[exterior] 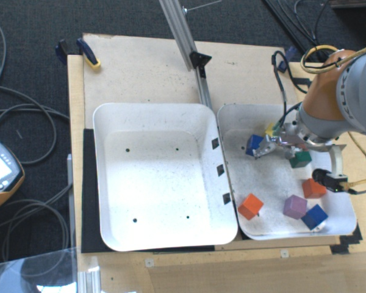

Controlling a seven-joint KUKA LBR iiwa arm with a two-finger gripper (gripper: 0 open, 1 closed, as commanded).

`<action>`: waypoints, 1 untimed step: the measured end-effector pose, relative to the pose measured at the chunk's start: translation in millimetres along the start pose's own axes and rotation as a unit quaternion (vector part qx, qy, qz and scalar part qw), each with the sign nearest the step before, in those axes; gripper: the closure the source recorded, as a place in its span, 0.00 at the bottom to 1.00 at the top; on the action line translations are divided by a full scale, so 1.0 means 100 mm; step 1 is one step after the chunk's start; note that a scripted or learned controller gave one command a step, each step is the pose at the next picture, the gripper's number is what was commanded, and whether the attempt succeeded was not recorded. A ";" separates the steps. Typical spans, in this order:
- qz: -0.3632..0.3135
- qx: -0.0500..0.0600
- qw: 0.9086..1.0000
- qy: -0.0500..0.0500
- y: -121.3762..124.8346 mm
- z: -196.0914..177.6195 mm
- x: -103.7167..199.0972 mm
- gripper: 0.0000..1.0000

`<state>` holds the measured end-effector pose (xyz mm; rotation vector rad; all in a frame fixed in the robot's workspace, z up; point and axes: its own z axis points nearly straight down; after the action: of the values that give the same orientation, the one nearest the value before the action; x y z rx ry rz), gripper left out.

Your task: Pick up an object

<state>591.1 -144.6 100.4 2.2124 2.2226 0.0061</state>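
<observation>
Two shallow white bins sit side by side on the counter (140, 72). Left bin (110, 121): white floor with dark specks, no objects seen in it. Right bin (256, 227): several small blocks.

Right bin contents, clock directions taken from the bin centre:
- blue block (254, 144) at about 10 o'clock, near the upper left wall
- yellow block (270, 129) at about 11 o'clock, partly hidden behind the wrist
- green block (302, 159) at about 2 o'clock, just under the wrist
- orange block (251, 206) at about 7 o'clock, near the lower left corner
- purple block (295, 207) at about 5 o'clock
- second blue block (315, 217) just beside the purple one, toward 4 o'clock
- red-orange block (313, 188) at about 3 o'clock

Arm enters from 3 o'clock. Gripper (267, 146) is low over the upper part of the right bin. Fingers point toward 9 o'clock and touch or nearly touch the first blue block. Cannot tell how far apart they are, nor whether the block is between them.
</observation>
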 end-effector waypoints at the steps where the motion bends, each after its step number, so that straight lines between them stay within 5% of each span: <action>1: -0.001 0.001 1.000 0.001 0.72 0.01 0.33 0.00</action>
<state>662.8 -111.5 100.1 2.2128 2.2260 0.0053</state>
